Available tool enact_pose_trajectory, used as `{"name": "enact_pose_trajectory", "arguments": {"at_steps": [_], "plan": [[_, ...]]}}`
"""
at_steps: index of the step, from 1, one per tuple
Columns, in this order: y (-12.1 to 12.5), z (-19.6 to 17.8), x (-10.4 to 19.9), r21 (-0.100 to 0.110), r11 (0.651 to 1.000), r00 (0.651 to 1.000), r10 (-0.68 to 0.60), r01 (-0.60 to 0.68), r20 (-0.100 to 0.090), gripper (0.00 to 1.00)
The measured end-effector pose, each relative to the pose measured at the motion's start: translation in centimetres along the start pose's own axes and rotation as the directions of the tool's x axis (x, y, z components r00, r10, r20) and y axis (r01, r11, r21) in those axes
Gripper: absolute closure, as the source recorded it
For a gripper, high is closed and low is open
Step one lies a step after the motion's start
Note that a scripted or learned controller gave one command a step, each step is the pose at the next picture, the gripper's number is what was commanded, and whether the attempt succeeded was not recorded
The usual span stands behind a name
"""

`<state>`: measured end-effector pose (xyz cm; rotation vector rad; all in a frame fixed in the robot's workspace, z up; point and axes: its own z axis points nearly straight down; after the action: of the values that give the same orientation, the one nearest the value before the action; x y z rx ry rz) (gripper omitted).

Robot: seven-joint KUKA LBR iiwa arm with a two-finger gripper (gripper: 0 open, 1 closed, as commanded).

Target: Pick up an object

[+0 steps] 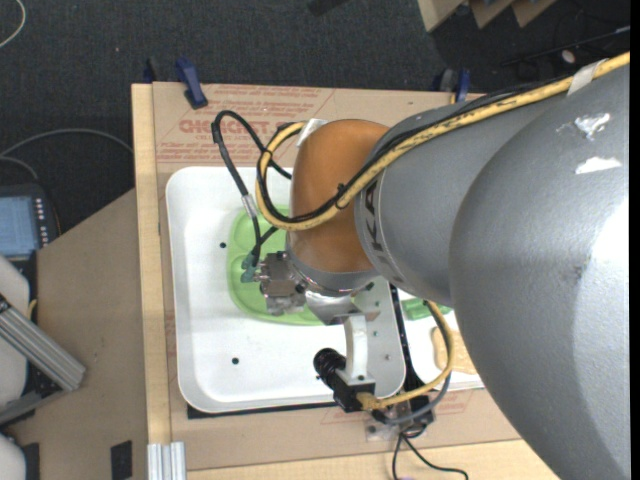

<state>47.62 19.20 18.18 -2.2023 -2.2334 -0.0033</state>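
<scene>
Dark carpet surrounds the bench (150, 268), with loose cables and a small blue screen (18, 223) at the far left. On the bench top sits a white bin (200, 298), mostly bare along its left and near sides apart from a couple of small dark specks. Toward the bin's middle lies a green object (243, 238), flat and rounded from what shows, and it looks like the thing to pick. Most of it is covered by the arm (480, 198), whose orange band (335, 183) hangs directly above it. The gripper (272, 280) sits low over the green object's right part, but the wrist and cabling hide its tips, so I cannot tell how it stands or whether anything is caught. Further right the grey arm blocks the rest of the bench.

To do this step well, I would judge that the approach should favour the object's raised edge or rim. A flat face offers little to pinch. A straight, slow lift would then show plainly whether the grasp took.
</scene>
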Motion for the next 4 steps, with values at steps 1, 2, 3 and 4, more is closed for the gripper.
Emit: {"name": "enact_pose_trajectory", "arguments": {"at_steps": [1, 2, 3, 4], "plan": [[0.4, -23.4, 0.1, -0.021, 1.0, 1.0, 0.011, -0.011, -0.004, 1.0], [0.3, -23.5, 0.1, -0.005, 1.0, 1.0, 0.011, -0.011, 0.005, 1.0], [0.3, -24.5, 0.2, -0.006, 1.0, 1.0, 0.009, -0.009, 0.005, 1.0], [0.3, -25.5, 0.3, -0.007, 1.0, 1.0, 0.008, -0.008, 0.005, 1.0]]}}
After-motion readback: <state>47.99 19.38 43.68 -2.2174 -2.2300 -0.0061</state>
